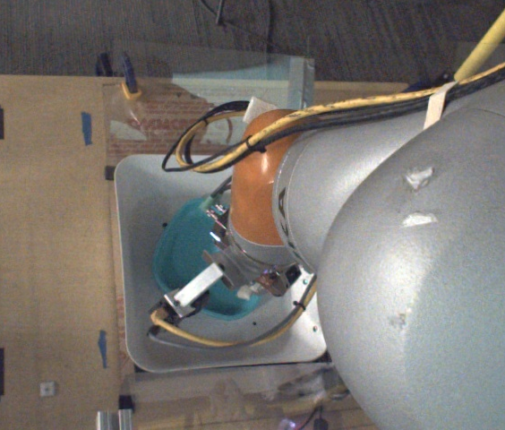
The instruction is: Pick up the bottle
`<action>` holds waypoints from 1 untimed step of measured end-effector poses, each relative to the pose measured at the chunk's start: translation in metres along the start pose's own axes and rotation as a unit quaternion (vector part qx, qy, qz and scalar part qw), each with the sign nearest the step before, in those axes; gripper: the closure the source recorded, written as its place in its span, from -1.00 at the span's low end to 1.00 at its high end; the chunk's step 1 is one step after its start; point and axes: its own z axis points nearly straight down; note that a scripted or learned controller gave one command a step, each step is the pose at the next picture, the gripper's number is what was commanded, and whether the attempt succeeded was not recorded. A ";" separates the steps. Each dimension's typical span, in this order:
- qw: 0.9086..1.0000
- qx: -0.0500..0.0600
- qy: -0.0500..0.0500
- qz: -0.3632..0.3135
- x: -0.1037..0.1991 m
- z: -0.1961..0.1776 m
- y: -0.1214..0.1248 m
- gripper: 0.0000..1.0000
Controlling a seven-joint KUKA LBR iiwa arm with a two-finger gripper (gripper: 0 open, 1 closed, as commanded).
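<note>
A teal, rounded object (179, 253) lies in the middle of the white bin (136, 204); I cannot tell whether it is the bottle. My gripper (227, 271) hangs low over the teal object's right part, under the orange band of the wrist (257, 186). The wrist and the big grey arm (414, 249) hide the gripper's tips and the right half of the bin.
The bin's left wall (118, 258) and front rim (226, 361) border a cardboard-coloured bench (38, 240) with blue and black tape marks. Black and yellow cables (208, 150) loop over the bin's far side. A clear plastic panel (235, 79) stands behind the bin.
</note>
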 end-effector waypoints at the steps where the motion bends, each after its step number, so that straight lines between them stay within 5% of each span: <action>1: 0.969 -0.001 0.002 0.247 0.032 -0.096 -0.004 1.00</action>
